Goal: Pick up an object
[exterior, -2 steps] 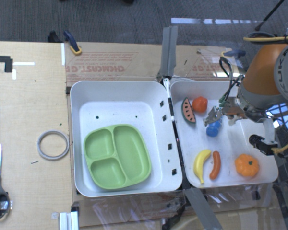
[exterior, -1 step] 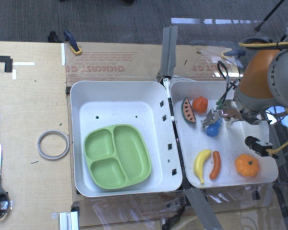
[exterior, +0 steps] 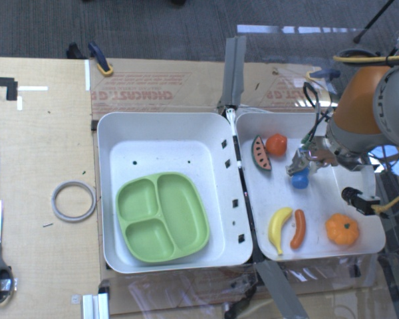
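The blue object is your likely target: it sits in the right bin, near the middle of its floor, directly under the gripper, which hangs just above or on it. You cannot tell from this slanted view how far apart the jaws stand, nor whether they have any hold on it, so treat nothing as grasped. The left bin carries the green divided plate, well clear of your work. To do this step well, you should centre the gripper over the blue object before closing, then lift straight up, since the orange ball and watermelon slice lie near to the upper left. The pumpkin, the banana and the sausage lie nearer the front wall, apart from it. The blue object looks compact and mostly hidden by the gripper, so you cannot read a long axis or any heading from it.
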`<state>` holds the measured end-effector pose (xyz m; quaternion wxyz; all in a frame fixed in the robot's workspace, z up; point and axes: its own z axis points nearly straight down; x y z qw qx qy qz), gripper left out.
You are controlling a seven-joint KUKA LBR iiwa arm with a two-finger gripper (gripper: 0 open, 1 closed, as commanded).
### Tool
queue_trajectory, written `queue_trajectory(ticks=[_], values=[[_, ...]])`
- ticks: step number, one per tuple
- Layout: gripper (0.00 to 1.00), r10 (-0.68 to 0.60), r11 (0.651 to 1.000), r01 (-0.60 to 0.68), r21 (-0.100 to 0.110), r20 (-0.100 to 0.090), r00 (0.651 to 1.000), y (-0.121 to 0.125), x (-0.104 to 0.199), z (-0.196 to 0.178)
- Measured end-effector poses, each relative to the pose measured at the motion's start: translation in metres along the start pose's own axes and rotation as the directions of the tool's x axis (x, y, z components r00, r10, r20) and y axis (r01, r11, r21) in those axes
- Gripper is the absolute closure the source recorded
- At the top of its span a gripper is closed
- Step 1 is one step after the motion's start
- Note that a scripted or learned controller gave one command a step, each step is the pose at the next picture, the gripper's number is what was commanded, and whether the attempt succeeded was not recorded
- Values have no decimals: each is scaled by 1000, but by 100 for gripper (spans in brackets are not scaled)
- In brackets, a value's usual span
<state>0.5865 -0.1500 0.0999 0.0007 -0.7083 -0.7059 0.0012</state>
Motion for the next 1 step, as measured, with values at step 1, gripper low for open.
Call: queue_trajectory(ticks=[1], values=[[100,-6,1000,6,-2,1,1000,52,65,-92]])
